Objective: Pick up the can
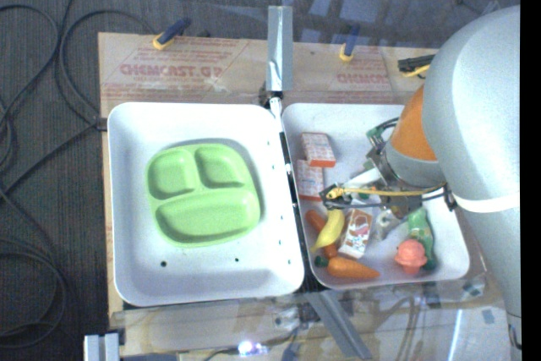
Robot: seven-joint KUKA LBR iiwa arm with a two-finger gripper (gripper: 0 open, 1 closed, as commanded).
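- The surface [211, 68] is a brown board with faded red lettering, held by two yellow-and-blue clamps [170, 33] on the far edge. It sits over dark grey carpet [51, 182] with black cables [25, 139] looping around.
- Two shallow white plastic bins sit side by side and touch in the middle. The left bin [127, 266] has rounded corners and holds a glossy lime-green divided plate [204, 192] with three compartments.
- The right bin [452, 262] is crowded with toy food: two small orange-and-white boxes [318, 149], a curved yellow banana [330, 228], an orange carrot [351, 269], a pinkish round fruit [410, 254] and something green [419, 226].
- The can [357, 232] looks white with a red label and lies on its side mid-bin, between the banana and the pink fruit.
- The smooth grey arm [478, 123] with its orange band covers the bin's right side.
- The end effector [351, 194] is low over the bin, just above the can in the frame. Can't tell if it's open or closed, or whether it's touching the can.
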